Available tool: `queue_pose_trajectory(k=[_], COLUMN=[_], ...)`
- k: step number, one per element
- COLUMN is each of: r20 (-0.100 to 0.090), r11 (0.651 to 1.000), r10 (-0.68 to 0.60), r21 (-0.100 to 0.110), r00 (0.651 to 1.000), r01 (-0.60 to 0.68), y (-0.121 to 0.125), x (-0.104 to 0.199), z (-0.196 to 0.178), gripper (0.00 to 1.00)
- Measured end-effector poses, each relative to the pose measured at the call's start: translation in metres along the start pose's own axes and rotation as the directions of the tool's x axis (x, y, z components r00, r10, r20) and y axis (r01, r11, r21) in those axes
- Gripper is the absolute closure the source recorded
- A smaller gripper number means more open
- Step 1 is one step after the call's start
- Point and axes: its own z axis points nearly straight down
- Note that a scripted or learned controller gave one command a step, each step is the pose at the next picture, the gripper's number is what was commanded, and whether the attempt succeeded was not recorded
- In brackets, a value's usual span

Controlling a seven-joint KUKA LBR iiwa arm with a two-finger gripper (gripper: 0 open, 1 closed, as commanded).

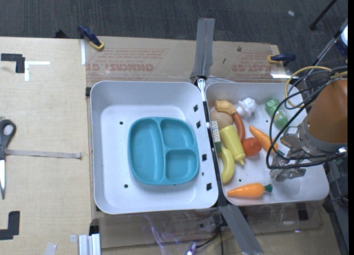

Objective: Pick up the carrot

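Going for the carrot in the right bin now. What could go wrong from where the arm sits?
1. Two carrots: one lies near the front wall, another sits among the toys; the program may pick either.
2. The front carrot lies close to the right bin wall, so the pincer could strike the rim.
3. The tomato, yellow bottle and banana crowd the upper carrot and may get knocked or grabbed.

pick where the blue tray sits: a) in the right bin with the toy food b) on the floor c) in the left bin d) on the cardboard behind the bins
c, the blue tray lies flat in the left bin, while the carrot and the other toy food are in the right bin.
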Motion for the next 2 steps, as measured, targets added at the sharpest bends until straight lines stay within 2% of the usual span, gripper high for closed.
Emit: queue_pose_trajectory(k=[1,2], r20=[0.002,0.005], r11=[0.961,0.962], r10=[-0.277,-0.274], r21=[0.003,0.007], r00=[0.961,0.962], r01=[0.277,0.273], y=[0.0602,0.0585], x=[-0.0481,-0.0504], z=[-0.0711,-0.0805], gripper=[1.00,1.00])
